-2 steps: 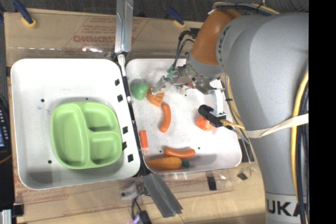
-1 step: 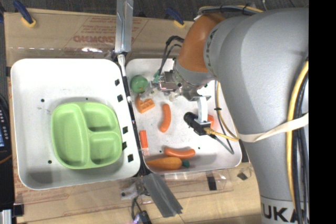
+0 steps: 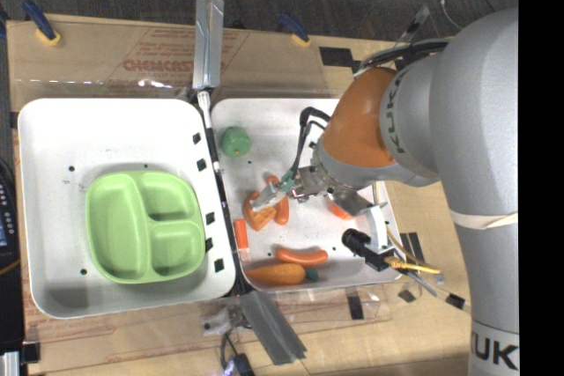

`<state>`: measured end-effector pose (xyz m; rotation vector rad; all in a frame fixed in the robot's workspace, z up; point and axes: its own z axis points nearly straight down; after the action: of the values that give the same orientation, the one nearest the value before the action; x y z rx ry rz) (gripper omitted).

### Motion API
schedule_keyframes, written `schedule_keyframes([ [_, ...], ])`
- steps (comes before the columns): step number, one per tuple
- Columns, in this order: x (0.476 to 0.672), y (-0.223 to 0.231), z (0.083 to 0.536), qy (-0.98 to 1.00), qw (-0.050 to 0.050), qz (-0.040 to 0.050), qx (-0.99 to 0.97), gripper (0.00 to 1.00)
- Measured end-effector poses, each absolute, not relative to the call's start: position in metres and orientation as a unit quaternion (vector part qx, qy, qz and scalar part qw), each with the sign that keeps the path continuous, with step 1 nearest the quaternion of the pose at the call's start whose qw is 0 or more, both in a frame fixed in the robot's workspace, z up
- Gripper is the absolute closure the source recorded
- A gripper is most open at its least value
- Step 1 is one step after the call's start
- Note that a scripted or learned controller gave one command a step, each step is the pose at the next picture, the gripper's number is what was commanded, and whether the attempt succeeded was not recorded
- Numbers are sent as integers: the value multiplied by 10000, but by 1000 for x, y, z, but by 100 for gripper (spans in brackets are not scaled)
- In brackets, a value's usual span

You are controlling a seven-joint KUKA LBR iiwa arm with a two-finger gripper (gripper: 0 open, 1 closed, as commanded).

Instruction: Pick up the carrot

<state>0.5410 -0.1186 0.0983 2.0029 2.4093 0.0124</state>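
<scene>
Camera view has the carrot (image 3: 275,275) lying near the front wall of the right bin (image 3: 264,114), just below a sausage (image 3: 301,256) — not yet lifted. Above, the gripper (image 3: 284,186) hovers over orange pieces (image 3: 262,211); its grasp cannot be told. The pickup remains.

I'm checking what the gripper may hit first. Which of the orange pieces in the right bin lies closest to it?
The wedge-shaped orange piece just left of the gripper. The carrot and the sausage-shaped piece lie farther off, near the bin's front wall.
</scene>
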Motion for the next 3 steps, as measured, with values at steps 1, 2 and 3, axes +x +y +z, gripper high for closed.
schedule_keyframes([
  [1,507,-124,99,9079,77,32,4190,0],
  [2,516,-109,97,8601,53,18,5102,0],
  [3,518,-108,109,8613,79,28,5080,100],
])
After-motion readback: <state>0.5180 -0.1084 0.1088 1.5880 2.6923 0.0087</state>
